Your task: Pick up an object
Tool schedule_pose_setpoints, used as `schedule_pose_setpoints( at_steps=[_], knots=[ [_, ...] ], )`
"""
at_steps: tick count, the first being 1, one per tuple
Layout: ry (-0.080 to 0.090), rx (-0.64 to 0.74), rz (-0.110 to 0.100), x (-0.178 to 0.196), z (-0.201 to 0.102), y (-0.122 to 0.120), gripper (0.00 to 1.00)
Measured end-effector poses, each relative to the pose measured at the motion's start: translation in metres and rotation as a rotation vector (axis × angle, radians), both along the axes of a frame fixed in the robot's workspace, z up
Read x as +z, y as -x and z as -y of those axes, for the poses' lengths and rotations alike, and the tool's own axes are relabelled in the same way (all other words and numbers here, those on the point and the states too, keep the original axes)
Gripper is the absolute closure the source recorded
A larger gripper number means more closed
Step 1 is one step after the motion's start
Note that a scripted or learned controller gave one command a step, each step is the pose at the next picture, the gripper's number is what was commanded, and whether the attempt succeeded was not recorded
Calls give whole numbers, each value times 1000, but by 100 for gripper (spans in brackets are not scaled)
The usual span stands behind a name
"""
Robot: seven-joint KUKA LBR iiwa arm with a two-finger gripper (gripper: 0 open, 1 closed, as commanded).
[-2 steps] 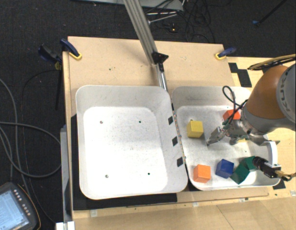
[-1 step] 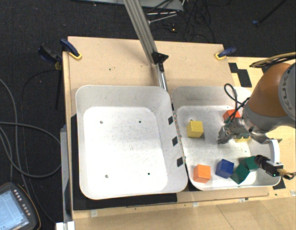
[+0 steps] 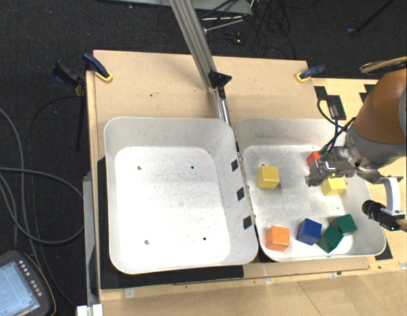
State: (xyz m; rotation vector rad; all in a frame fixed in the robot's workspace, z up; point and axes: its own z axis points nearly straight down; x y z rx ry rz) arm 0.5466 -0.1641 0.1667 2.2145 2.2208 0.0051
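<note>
Closest to my camera, along the near edge of the right bin (image 3: 361, 127), sits a row of blocks: an orange block (image 3: 278, 237), a blue block (image 3: 309, 230) and two green blocks (image 3: 337, 232) touching each other. All of them lie below and on my side of the jaws (image 3: 320, 171). Just beside the jaws, on the near side, I see a yellow block (image 3: 334, 186), partly tucked under the wrist. A second yellow block (image 3: 269, 176) rests well to the left of the jaws, toward the bin's left wall. Something small and red-orange (image 3: 313, 157) shows right at the jaws, on their far side; I cannot tell whether it is a block or part of the tool. Whether the jaws are spread or pressed together I cannot tell, and I see nothing clearly pinched between them. Further left stands the left bin (image 3: 118, 137). Both bins rest on the tabletop (image 3: 157, 84).
</note>
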Motion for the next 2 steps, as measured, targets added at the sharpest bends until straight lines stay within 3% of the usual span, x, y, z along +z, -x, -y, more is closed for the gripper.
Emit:
schedule_pose_setpoints(
  at_steps=[2],
  knots=[
    [1, 1, 0, 98, 1, -13, 100]
  ],
)
